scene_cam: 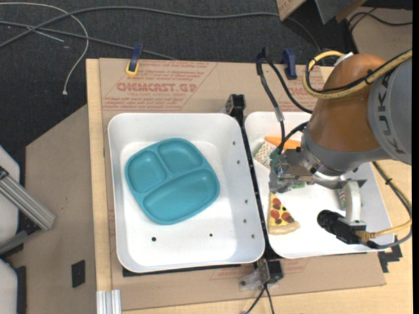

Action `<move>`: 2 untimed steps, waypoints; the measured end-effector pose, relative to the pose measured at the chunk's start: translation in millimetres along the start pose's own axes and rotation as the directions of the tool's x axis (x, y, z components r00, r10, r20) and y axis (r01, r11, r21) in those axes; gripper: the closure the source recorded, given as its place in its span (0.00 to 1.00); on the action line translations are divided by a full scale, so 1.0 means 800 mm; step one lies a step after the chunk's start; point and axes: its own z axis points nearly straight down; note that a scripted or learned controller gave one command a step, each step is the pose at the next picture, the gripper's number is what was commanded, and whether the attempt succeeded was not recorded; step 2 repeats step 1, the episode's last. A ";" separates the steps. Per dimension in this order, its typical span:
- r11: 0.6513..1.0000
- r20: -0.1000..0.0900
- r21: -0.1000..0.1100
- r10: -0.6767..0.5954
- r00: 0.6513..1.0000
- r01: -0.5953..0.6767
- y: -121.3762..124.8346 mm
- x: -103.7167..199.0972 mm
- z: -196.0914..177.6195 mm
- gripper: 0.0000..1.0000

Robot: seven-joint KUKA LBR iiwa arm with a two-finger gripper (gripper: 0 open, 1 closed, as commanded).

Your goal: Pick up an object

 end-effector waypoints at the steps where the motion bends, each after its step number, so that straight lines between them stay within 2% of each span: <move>1: 1.000 0.001 -0.004 -0.001 1.000 0.001 0.000 0.070 -0.009 1.00; 2: 1.000 0.001 -0.004 -0.001 1.000 0.001 0.000 0.070 -0.009 1.00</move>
